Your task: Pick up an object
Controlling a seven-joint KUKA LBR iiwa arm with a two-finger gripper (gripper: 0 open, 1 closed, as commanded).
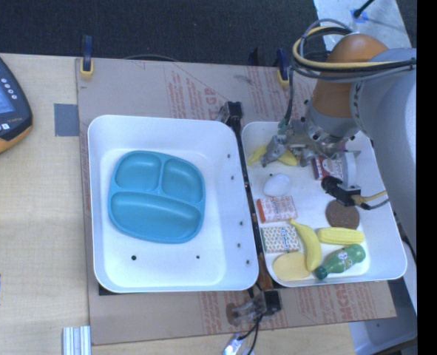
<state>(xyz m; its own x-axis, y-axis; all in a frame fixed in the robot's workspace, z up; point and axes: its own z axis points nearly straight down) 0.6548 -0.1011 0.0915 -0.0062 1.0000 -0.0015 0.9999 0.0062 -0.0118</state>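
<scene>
Print in faded red ran in lines across the brown cardboard sheet [174, 87] under both bins, too faint to read; the two small packets in the right bin [387, 261] also bore red markings, and these were too small to make out.

The hand [286, 152] was low over the far left corner of the right bin; whether it was open or closed could not be told, and nothing could be seen in its hold. A small yellow piece [258, 154] lay just beside it, towards the bin's left wall; it was curved and pale at one end. A white egg-shaped thing [277, 184] lay near, a little nearer the camera.

The other loose things lay in the same bin. The red-and-white packet [276, 208] sat against the left wall, with the dotted packet [279, 237] just below it. A banana [310, 246] lay beside those, touching a corn cob [341, 235]. A green bottle [341, 261] with a pale label lay tilted at the near edge, beside a flat yellow slice [290, 267]. A brown disc [342, 215] sat above the corn cob.

The left bin [225, 261] held a blue divided plate [157, 197] with three compartments. A grey-screened device [0, 102] with an orange rim lay on the table [33, 198] at far left; its buttons were unreadable.
</scene>
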